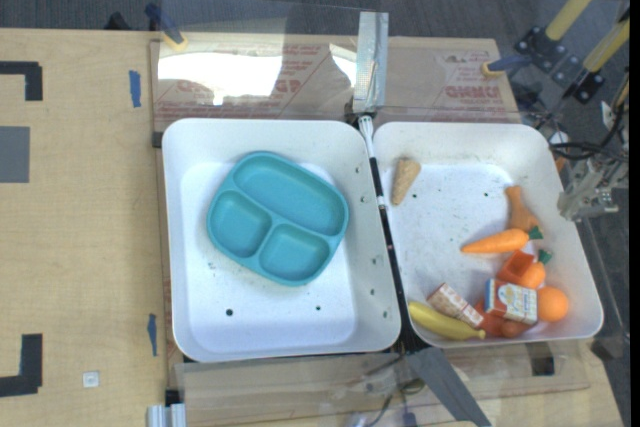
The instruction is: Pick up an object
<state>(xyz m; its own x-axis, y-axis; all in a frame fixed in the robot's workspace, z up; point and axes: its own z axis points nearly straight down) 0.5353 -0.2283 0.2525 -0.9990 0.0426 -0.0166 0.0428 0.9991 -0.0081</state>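
A blurred grey shape, apparently the gripper (590,193), sits at the outer right rim of the right bin (450,205). Whether it is apart or together cannot be told, and nothing is seen held in it.

The pick looks not yet begun. Nearest it, toy foods lie clustered in that bin's near right corner: a carrot (495,242), a small juice carton (515,300), an orange (552,303) and a banana (445,322). A tan bread piece (404,179) lies apart by the divider. The left bin (190,165) holds a teal divided plate (278,217).
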